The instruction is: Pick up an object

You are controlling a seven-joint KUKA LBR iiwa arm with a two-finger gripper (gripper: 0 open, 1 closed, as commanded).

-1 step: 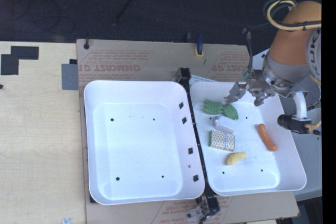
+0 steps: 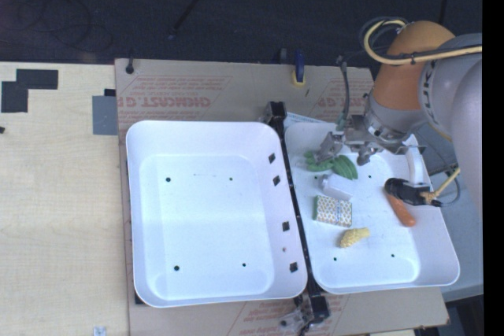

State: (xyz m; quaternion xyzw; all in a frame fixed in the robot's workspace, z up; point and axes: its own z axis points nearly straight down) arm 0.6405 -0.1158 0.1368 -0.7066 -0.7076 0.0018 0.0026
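- small yellow corn-shaped toy (image 2: 353,237) lay nearest, in right white bin (image 2: 441,267)
- gripper (image 2: 347,147) hovered spread open, holding nothing, over green leaf-shaped piece (image 2: 337,166)
- step looked like approach; next: descend, close on leaf

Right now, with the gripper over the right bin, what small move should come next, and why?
Probably a short descent. The gripper hangs spread above the green leaf in the right bin, and nothing sits between its jaws. Lowering straight onto the leaf looks simplest; the white block lies close beside it.
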